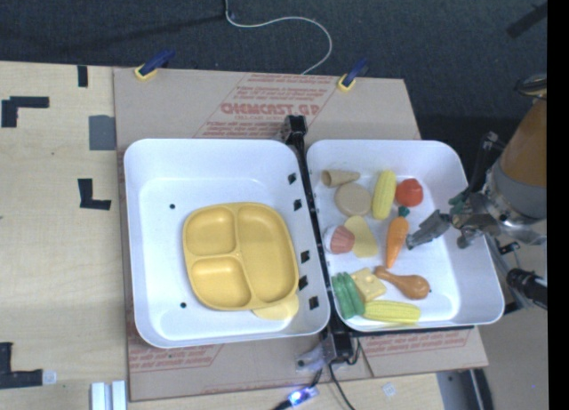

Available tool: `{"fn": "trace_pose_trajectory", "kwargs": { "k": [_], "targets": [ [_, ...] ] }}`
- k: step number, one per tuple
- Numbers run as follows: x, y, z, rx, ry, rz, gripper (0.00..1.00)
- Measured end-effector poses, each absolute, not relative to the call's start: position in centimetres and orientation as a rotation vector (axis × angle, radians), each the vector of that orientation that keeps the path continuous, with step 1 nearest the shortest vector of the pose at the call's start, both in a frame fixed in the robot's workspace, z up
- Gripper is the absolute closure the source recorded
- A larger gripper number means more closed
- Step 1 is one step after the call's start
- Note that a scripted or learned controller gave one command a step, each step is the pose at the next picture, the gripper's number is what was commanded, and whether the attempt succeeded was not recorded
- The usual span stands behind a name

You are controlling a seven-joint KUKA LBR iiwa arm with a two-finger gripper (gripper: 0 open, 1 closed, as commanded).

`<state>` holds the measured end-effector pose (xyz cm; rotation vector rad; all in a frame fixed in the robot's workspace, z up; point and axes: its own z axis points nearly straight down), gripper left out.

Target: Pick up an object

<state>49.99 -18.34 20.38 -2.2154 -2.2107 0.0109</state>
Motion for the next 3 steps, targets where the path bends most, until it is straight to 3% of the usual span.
{"fn": "trace_pose_trajectory", "kwargs": {
  "k": [1, 3],
  "targets": [
    [50.3, -18.3, 20.9, -2.219, -2.221, 0.002, 0.00],
    [48.6, -17.2, 9.2, -2.218, -2.217, 0.004, 0.00]
  ]
}}
